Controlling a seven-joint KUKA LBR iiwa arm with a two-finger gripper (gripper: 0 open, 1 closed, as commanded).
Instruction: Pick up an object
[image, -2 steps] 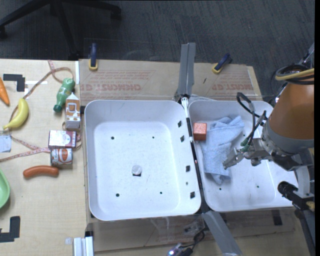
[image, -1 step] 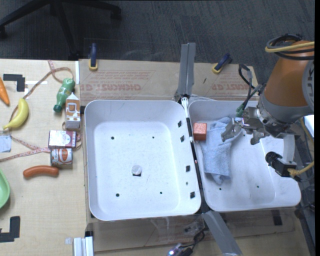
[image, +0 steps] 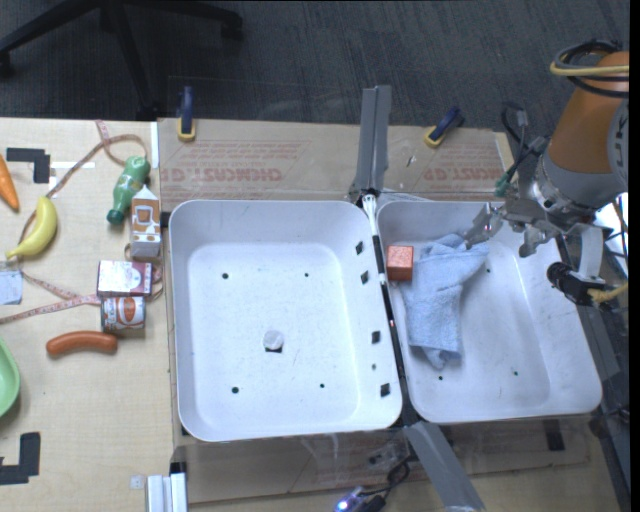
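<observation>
A light blue cloth (image: 440, 290) lies crumpled in the right bin (image: 520, 380), reaching from its upper left toward the middle. An orange block (image: 400, 263) rests at the cloth's left edge, near the divider between the bins. A small pale round object (image: 273, 341) sits on the floor of the left bin (image: 200, 300). My gripper (image: 507, 229) hangs over the right bin's upper right part, just right of the cloth's top corner. Its fingers stand open with nothing between them.
The grey and orange arm (image: 585, 130) comes in from the upper right. Left of the bins lie a banana (image: 35, 228), a green bottle (image: 128, 186), a small carton (image: 145, 226), a can (image: 124, 312) and a sausage (image: 82, 344). A metal post (image: 374, 140) stands behind the bins.
</observation>
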